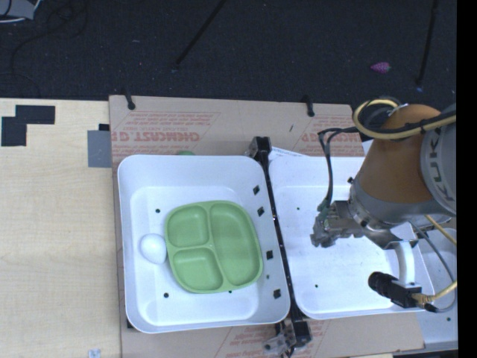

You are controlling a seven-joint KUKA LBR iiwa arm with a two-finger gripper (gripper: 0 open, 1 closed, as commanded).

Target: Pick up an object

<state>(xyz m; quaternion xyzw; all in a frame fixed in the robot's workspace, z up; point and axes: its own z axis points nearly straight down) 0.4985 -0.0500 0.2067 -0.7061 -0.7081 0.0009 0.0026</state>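
A green three-compartment plate (212, 246) lies in the left bin (138, 179). A small white egg-shaped ball (153, 247) rests against the plate's left edge. My gripper (323, 232) hangs over the right bin (307, 200), near its middle, well to the right of the plate and the ball. Nothing shows beneath it on the bin floor.
A black divider rail (272, 230) runs between the two bins. Cardboard (194, 129) lies under and behind the bins. The wooden bench top (52, 230) extends to the left.
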